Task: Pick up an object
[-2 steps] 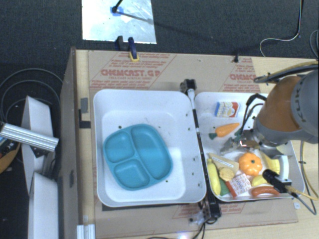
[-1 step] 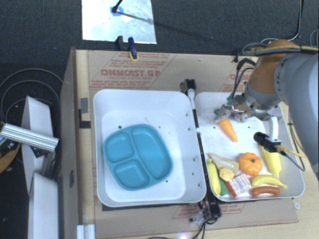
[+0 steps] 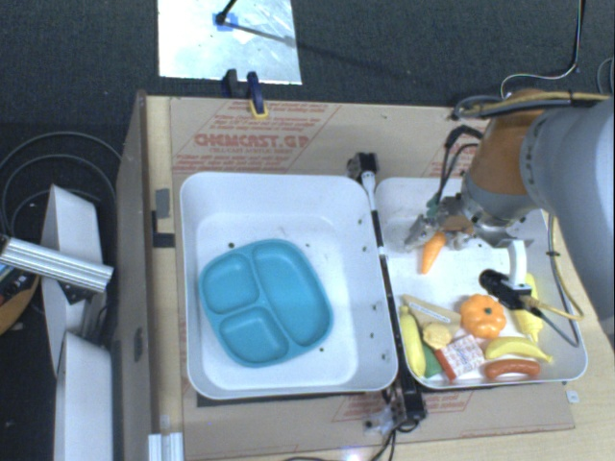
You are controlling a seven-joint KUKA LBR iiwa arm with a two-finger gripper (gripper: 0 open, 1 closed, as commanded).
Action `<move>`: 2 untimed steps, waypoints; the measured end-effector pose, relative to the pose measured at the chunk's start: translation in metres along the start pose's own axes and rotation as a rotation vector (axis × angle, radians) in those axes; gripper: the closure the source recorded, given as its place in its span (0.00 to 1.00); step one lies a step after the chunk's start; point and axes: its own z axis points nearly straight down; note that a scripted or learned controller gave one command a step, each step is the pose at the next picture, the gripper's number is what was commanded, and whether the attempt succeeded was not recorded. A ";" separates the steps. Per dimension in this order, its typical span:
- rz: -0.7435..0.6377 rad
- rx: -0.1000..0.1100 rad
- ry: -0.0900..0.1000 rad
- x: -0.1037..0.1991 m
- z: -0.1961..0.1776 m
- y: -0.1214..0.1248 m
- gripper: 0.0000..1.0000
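While over the right bin (image 3: 577, 358) — hand (image 3: 437, 233) pinching carrot (image 3: 432, 253) | carrot lifted, tip down

Arm (image 3: 567, 152) cut off at the right edge; packet (image 3: 464, 354) lettering too small to read.

A bench (image 3: 288, 128) topped with brown cardboard printed in red lettering carries two shallow white bins set side by side, their inner rims nearly touching. The left bin (image 3: 279, 195) sits near the middle of the cardboard and the right bin (image 3: 404, 195) lies just beside it toward the bench's right edge. A blue clamp (image 3: 243, 84) grips the far edge of the bench, and a small black fitting (image 3: 364, 166) rests on the cardboard at the far end of the seam between the bins.
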 end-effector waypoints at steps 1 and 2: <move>-0.001 -0.004 0.000 -0.001 -0.011 0.002 1.00; -0.002 -0.003 0.001 0.042 -0.105 -0.045 1.00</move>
